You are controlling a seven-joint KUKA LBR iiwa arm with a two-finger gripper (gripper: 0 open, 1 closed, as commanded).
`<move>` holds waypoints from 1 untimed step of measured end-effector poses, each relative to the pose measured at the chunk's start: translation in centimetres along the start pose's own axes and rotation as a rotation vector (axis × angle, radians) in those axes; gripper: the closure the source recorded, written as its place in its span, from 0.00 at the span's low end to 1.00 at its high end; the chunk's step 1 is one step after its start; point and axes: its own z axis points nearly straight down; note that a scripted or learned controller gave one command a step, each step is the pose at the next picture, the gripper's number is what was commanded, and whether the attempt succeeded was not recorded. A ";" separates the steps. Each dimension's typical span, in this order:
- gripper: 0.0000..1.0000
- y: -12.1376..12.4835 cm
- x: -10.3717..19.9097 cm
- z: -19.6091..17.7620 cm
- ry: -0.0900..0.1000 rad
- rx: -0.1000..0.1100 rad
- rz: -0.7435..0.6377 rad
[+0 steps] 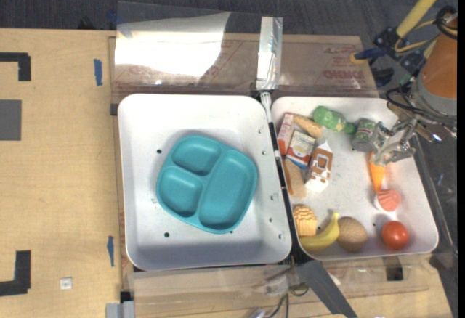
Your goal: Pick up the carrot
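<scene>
A tan surface (51, 186) carries two white bins side by side. The left bin (138, 128) holds a teal plate (207, 182) with three compartments, set near its middle. The right bin (425, 200) is crowded. Along its left wall lie a red and white carton (298, 141), a small brown packet (321, 162) and a bread stick (293, 178). At the near left corner a waffle piece (305, 220) sits beside a banana (323, 233), with a brown kiwi (352, 233) touching the banana's end and a tomato (395, 234) just right of that. Toward the far wall are a green vegetable (330, 119) and a green can (363, 131). The carrot (377, 175) stands on the bin floor right of centre, a pink piece (389, 200) just below it. The pincer (391, 151) hangs directly over the carrot's upper end, its metal fingers spread either side; whether they actually clamp the carrot I cannot tell. The arm (443, 70) reaches in from the right.
</scene>
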 end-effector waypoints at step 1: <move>1.00 5.7 5.5 5.7 -0.001 0.000 -0.337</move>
